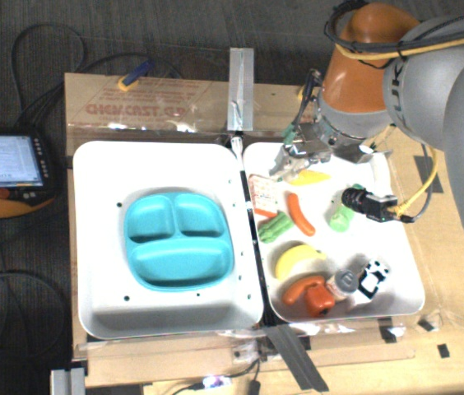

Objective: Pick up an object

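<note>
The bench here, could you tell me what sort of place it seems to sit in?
Most likely a robotics lab set up for picking trials. The arm reaches over two white bins, a teach pendant lies on the carpet with cables around it, and the right bin holds toy food.

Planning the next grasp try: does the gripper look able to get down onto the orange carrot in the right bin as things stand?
Probably yes. The gripper hangs over the right bin, close above the carrot, which lies uncovered; the green vegetable beside it crowds one side.
</note>
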